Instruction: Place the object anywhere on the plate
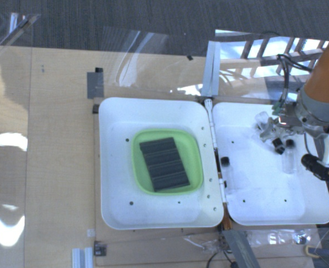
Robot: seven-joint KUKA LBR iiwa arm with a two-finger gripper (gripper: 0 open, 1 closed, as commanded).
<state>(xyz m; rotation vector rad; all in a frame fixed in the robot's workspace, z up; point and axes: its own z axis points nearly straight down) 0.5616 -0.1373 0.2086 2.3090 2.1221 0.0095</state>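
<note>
Hovering over the upper part of the right bin [276,205]: gripper [277,133], reaching in from the right on the grey arm with orange band [326,82]; whether it is open or closed cannot be told at this size, and nothing is seen held in it. Left of it, across the seam between the bins: left bin [114,166], bearing a green plate [193,155]. On the plate's middle: dark ribbed rectangular object [164,164], lying flat, long axis running from upper left to lower right, slightly tilted off vertical in the view. Relation: object lies well apart from the gripper, to its left and a little lower. Judgement: the object rests on the plate already; placement looks done. Beneath both bins: pale wood counter [47,149]
</note>
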